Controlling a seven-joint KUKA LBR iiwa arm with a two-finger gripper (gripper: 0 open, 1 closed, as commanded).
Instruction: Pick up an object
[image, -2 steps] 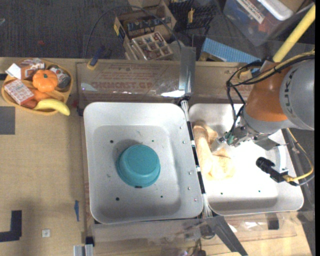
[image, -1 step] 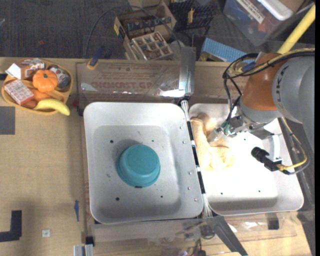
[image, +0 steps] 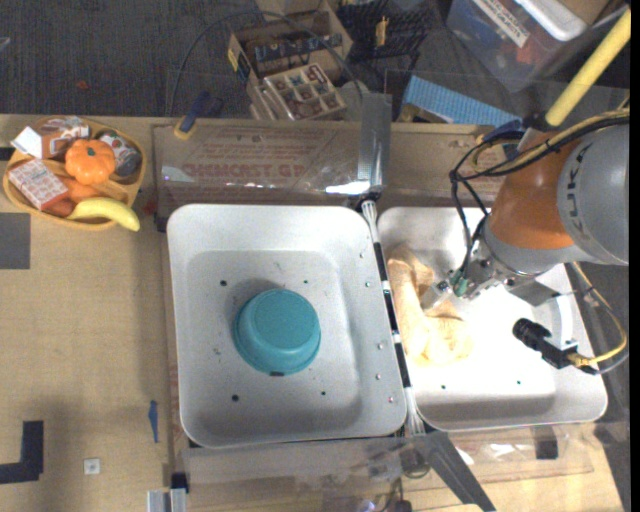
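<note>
Plainly, the main risk lay in the cloth-like thing itself. A pale tan, crumpled object (image: 428, 312), which looked like a soft rag or a limp toy, lay in the right bin (image: 520, 395), stretched along the bin's nine o'clock wall from about ten o'clock down toward seven. Its shape was lumpy and folded, lighter at the lower end, with no firm edge for a pinch. If the claw came down on a thin fold, it could close on a single layer and let the rest slip free, or close on nothing at all.

The gripper (image: 462, 284) hung over the upper part of that object, at the end of the grey arm (image: 590, 200) with its orange band, which came in from three o'clock. Whether the claw was released or clenched could not be told: the wrist and its cables covered the tips, and nothing could be seen between them, so no hold could be claimed.

A second hazard was the wall shared with the left bin (image: 200, 400): the object sat hard against it, so a descent slightly toward nine o'clock could strike the rim.

A teal bowl (image: 278, 330), upside down, sat near the middle of the left bin, well apart from the gripper.
</note>
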